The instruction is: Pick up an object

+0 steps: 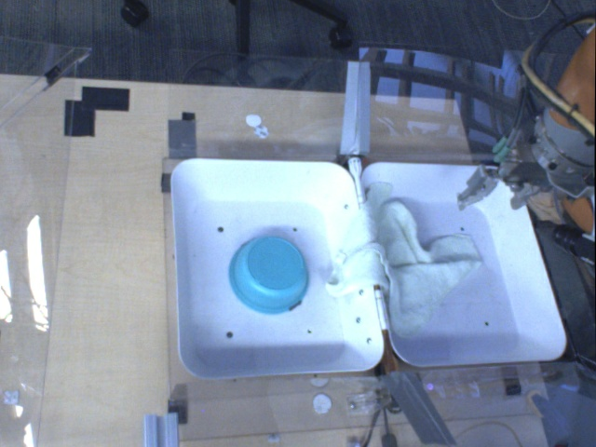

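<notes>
A blue bowl (270, 274) sits upside down in the left bin (205, 212). A white towel (414, 259) lies crumpled in the right bin (521, 287), and one end of it hangs over the divider into the left bin. My gripper (494, 190) hovers over the right bin's far right corner, above and to the right of the towel. It is open, with nothing between its fingers.
A metal rail (354, 110) stands behind the bins where they meet. The wooden bench top (93, 250) stretches to the left of the bins. Cables and the arm's body (563, 128) crowd the right edge.
</notes>
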Controlling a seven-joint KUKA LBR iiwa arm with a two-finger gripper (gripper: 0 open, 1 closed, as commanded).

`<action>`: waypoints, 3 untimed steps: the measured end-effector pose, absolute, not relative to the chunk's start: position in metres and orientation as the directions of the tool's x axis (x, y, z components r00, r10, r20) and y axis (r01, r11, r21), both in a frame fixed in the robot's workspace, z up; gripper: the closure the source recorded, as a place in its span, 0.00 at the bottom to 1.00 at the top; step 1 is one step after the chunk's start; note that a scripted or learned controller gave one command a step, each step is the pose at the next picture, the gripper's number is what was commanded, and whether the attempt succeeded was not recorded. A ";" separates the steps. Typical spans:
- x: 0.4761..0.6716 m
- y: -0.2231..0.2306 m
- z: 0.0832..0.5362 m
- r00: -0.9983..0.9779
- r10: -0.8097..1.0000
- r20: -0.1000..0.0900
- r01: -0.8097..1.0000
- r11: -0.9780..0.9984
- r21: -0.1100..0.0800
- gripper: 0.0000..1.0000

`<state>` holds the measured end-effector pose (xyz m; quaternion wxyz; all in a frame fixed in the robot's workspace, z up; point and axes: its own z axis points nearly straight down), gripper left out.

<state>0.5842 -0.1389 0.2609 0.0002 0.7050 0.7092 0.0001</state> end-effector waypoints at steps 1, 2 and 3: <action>0.603 -0.102 0.094 -0.090 0.996 0.000 0.996 0.090 0.003 0.00; 0.605 -0.101 0.103 -0.091 0.996 0.000 0.996 0.091 0.005 1.00; 0.599 -0.022 0.184 -0.005 1.000 0.000 1.000 0.005 0.003 1.00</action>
